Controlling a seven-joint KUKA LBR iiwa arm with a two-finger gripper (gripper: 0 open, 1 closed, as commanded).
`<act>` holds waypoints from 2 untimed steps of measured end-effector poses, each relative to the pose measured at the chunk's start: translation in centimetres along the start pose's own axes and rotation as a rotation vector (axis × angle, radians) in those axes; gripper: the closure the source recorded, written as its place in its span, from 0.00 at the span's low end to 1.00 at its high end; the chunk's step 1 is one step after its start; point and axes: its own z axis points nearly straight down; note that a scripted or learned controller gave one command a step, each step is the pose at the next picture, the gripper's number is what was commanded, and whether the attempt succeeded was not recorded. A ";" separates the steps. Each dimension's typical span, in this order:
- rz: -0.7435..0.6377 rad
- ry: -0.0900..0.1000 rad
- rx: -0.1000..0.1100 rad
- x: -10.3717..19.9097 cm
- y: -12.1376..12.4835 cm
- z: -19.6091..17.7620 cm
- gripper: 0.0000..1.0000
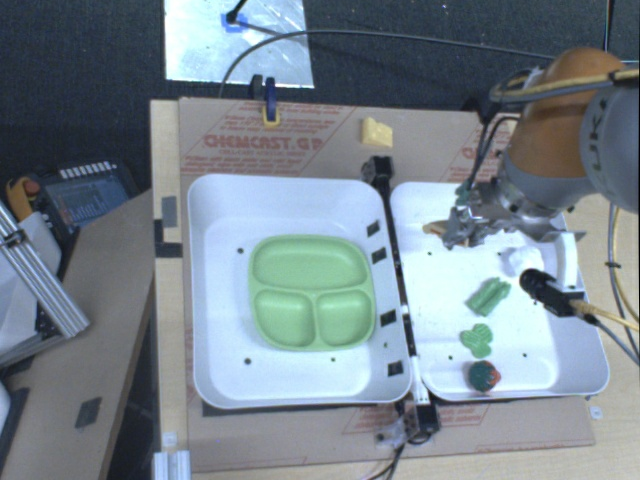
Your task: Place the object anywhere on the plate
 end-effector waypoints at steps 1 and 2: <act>-0.002 0.001 0.000 5.6 0.4 -1.3 1.00; -0.001 0.001 0.001 10.8 0.3 -2.1 1.00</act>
